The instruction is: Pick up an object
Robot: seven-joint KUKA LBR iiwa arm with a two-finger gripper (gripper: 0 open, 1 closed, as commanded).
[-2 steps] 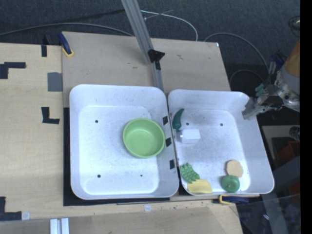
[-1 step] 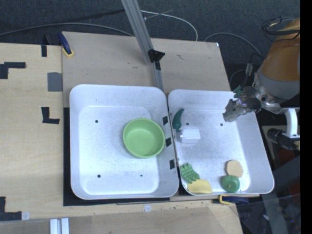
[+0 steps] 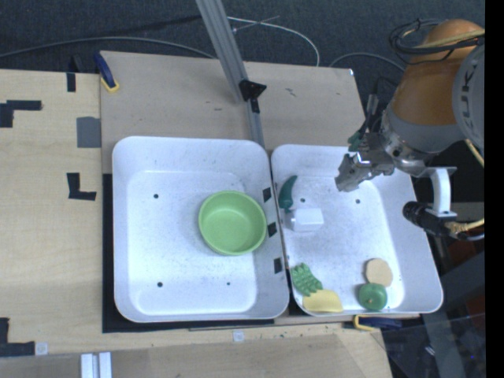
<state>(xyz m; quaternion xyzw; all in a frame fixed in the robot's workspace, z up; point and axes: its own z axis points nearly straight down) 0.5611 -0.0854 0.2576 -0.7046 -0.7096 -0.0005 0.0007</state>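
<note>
My gripper (image 3: pixel 349 178) hangs over the upper right part of the right bin (image 3: pixel 409 235), pointing down and left. Nothing shows between its tips. Below and left of it, a small white block (image 3: pixel 307 218) lies near the bin's left wall, with a dark green curved piece (image 3: pixel 287 190) just above it. Along the bin's front edge lie a green leafy toy (image 3: pixel 304 276), a yellow piece (image 3: pixel 324 301), a round green item (image 3: pixel 372 296) and a tan round item (image 3: pixel 379 272).
A green bowl (image 3: pixel 231 223) sits in the left bin (image 3: pixel 142 211). A grey pole (image 3: pixel 224 42) slants down from the top to the ridge between the two bins. Cables trail across the dark floor behind the bench.
</note>
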